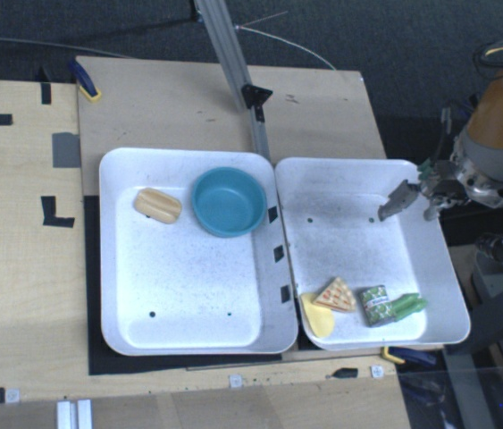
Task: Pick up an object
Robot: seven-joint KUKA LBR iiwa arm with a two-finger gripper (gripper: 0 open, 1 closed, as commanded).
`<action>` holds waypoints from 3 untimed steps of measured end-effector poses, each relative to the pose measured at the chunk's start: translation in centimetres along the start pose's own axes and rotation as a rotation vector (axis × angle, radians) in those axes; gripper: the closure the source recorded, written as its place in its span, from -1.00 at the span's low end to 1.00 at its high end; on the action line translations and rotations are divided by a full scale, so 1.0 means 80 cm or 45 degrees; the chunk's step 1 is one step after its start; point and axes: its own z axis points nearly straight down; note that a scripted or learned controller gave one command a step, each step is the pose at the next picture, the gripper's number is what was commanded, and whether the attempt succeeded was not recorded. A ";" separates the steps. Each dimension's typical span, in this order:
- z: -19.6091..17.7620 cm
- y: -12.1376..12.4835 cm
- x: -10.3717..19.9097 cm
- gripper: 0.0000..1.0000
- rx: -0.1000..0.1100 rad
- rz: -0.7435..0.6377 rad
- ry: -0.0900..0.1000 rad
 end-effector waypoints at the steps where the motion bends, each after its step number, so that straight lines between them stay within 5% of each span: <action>1: 0.063 -0.013 -0.001 -1.00 0.006 0.002 0.000; 2: 0.140 -0.008 -0.006 -1.00 0.007 0.001 0.000; 3: 0.161 -0.007 -0.006 -1.00 -0.001 0.001 -0.003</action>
